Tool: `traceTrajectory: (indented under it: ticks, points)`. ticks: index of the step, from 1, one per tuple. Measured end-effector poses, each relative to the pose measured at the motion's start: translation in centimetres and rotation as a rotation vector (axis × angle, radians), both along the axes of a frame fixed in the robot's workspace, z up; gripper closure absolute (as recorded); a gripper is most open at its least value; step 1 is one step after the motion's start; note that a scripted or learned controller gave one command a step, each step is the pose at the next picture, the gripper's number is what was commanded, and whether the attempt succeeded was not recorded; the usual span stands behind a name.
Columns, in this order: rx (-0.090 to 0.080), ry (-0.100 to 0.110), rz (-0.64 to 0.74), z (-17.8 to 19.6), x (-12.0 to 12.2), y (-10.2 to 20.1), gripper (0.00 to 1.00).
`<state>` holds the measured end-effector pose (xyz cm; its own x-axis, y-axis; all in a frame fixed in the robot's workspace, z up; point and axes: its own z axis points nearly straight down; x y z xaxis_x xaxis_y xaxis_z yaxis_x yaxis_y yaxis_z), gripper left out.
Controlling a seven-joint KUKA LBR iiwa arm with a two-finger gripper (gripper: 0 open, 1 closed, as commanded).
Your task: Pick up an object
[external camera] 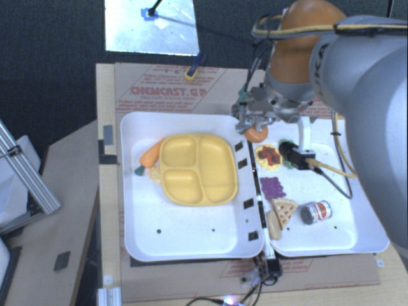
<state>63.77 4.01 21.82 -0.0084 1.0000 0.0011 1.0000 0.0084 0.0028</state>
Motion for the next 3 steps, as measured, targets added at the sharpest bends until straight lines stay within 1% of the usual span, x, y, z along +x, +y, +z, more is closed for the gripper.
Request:
traceTrajectory:
  ticks: [1, 2, 3]
  points:
    - [0.001, -0.001, -0.001, 1.3, 1.4, 3.1, 1.00]
    - [-0.001, 0.000, -0.003, 1.1, 2.4, 2.8, 1.00]
    - [-0.002, 0.001, -0.006, 0.3, 2.1, 2.6, 1.00]
